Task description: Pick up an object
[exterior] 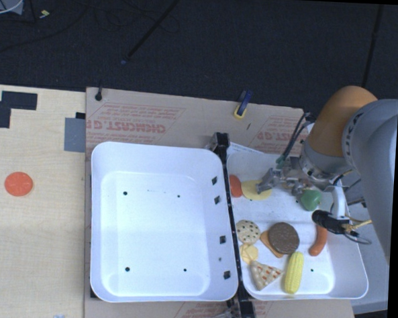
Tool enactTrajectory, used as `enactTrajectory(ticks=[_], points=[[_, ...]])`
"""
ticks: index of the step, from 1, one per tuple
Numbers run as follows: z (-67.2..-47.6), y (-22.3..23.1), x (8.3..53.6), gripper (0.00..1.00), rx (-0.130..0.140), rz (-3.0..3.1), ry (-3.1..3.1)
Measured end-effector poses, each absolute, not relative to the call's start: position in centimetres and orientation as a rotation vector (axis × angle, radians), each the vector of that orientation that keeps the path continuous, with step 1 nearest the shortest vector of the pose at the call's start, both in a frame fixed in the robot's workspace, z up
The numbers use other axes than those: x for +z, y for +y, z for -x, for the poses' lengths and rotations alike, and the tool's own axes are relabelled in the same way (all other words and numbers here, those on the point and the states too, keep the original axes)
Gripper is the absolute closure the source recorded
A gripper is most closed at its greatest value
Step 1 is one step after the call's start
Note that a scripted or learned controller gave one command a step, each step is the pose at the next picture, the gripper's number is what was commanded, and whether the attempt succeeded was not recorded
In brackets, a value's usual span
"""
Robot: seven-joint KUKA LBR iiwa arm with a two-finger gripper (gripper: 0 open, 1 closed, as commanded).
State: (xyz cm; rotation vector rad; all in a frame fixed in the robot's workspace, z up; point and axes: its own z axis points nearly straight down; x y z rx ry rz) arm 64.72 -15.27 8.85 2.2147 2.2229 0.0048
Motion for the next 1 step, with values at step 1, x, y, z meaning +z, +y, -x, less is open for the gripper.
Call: enactTrajectory(ticks=[1], points=[[-60.69, -18.54, 8.89, 0.00, 0.018, -2.224, 2.236]])
